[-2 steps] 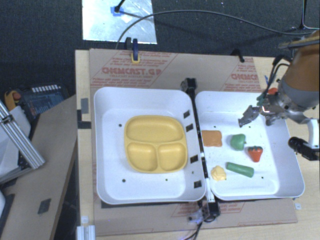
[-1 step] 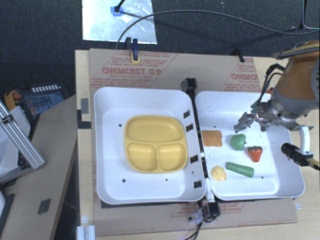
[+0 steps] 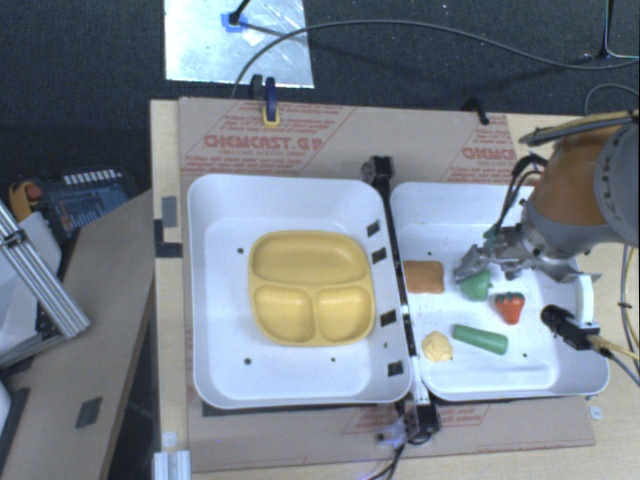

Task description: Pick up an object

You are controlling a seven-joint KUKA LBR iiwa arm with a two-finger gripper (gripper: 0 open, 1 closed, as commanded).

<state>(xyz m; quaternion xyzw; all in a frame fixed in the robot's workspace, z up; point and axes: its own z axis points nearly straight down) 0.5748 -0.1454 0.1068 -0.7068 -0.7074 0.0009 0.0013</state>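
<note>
The arm [image 3: 600, 193] is a chunky rounded thing, grey shell with a wide orange band just above the wrist. Black cables loop down along its side. The gripper [image 3: 480, 260] end is bare silvery metal, kind of blocky and angular, with a few dark bits mixed in around the mount.

- "CHEMCAST G?" in red print on the brown protective sheet [image 3: 330, 128] behind the left bin, last character unclear
- the same red print, partly hidden, at the sheet's right end
</note>
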